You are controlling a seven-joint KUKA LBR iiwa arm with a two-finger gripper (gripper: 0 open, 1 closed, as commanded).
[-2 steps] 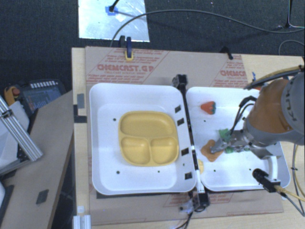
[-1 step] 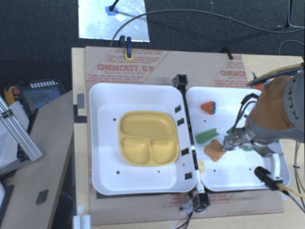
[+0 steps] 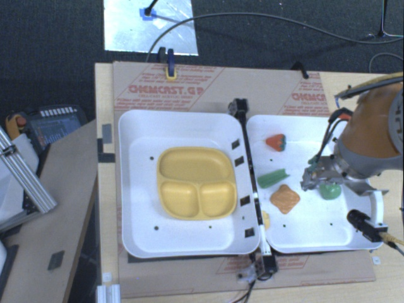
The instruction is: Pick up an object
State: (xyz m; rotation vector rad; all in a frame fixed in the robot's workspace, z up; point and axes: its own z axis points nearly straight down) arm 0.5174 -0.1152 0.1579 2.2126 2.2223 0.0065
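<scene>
A: Camera view, from above at a slant. Landmark is the black divider (image 3: 247, 169) where the two white bins meet. What lies left of it?

B: The left bin (image 3: 136, 169), its edge against the divider. In its middle, a yellow plate (image 3: 196, 182) with three compartments, one wide across the far side and two smaller on the near side. Nothing rests in them.

A: And right of the divider?

B: The right bin (image 3: 303, 232). Closest to the divider, about halfway along it, a green pepper-like piece (image 3: 273, 178) lying tilted. Farther from the divider and toward the back, a red and orange piece (image 3: 276, 142). Just nearer than the green piece, a tan, flat, biscuit-like piece (image 3: 285, 199). A small yellow bit (image 3: 266, 219) sits right against the divider, partly hidden.

A: The arm?

B: The arm (image 3: 375, 131) reaches in from the right, over the far side of the right bin from the divider. The gripper (image 3: 317, 179) hangs low there, just beyond the green piece and the tan piece, apart from both.

A: Fingers?

B: Cannot tell how far apart they stand; the wrist covers them. Nothing is visibly caught between them.

A: Anything beside it?

B: A round green object (image 3: 330, 191), touching or just beside the gripper on the side away from the divider; I cannot tell which.
</scene>
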